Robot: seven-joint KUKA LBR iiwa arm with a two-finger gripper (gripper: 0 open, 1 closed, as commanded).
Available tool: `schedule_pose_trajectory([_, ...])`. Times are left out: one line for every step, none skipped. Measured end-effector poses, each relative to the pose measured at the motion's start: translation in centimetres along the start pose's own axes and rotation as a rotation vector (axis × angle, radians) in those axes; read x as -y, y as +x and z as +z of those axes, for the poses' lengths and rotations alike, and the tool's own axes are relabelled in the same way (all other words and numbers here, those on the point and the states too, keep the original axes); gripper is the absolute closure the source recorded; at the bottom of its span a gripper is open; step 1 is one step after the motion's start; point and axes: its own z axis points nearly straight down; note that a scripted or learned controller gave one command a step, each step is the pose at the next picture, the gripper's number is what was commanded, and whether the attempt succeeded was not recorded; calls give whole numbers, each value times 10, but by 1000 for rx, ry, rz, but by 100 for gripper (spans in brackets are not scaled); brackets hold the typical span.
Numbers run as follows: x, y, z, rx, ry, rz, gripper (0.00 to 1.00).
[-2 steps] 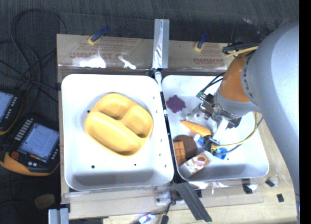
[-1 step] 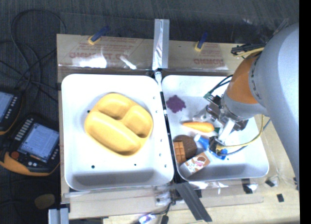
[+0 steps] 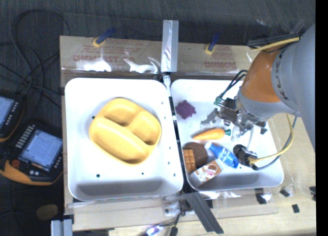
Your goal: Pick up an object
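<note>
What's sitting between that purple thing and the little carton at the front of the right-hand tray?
In the camera view, between the purple object and the small carton lies a brown chocolate-bar-like block; the orange carrot sits just beside that line.

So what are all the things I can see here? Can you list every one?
Left bin: one, white, left half of the bench.
Right bin: one, white, beside the left bin.
Big lumpy thing: one, yellow, middle of the left bin.
Small bumpy thing: one, purple, top left of the right bin.
Carrot: one, orange, middle of the right bin, by the gripper.
Chocolate bar: one, brown, lower left of the right bin.
Bottle-like thing: one, blue and white, right of the chocolate bar.
Small carton: one, white and red-brown, bottom of the right bin.
Handheld screens: two, dark with orange, left of the bench.
Clips: two, blue and yellow, back of the bench.
Arm: one, grey with an orange band, from the right.
Gripper: one, dark, over the right bin.
</note>
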Motion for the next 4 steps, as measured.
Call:
schedule_pose_trajectory([20, -20, 69, -6, -12, 94, 0])
schedule_pose_trajectory([-36, 2, 56, -3, 1, -117, 0])
schedule_pose_trajectory([-35, 2, 49, -3, 6, -117, 100])
schedule_pose_trajectory([-35, 2, 49, -3, 6, -117, 0])
